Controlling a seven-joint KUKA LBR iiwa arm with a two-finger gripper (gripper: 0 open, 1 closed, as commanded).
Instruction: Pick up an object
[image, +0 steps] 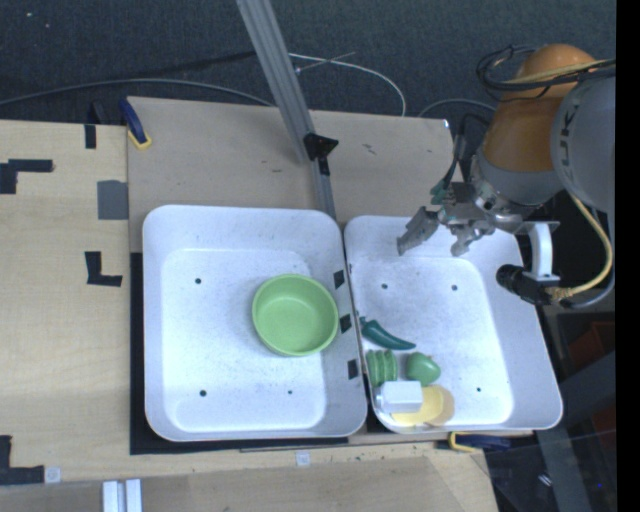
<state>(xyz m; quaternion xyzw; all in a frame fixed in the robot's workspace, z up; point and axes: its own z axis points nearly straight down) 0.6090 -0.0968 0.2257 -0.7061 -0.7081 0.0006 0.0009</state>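
My gripper (440, 240) hangs over the far edge of the right bin (500, 330), its two grey fingers spread apart with nothing between them. Well below it, in the bin's near left corner, lies a small pile: a dark green pepper-like piece (385, 336), a green ridged vegetable (381, 366), a round green piece (423, 369), a white block (403, 394) and a yellow piece (436, 406). A light green bowl (294, 315) sits upright in the middle of the left bin (190, 300).
A grey metal pole (285, 85) slants down from the top to the gap between the bins. Cables (350, 75) lie on the dark floor behind the bench. The arm's orange band (530, 110) is at the upper right.
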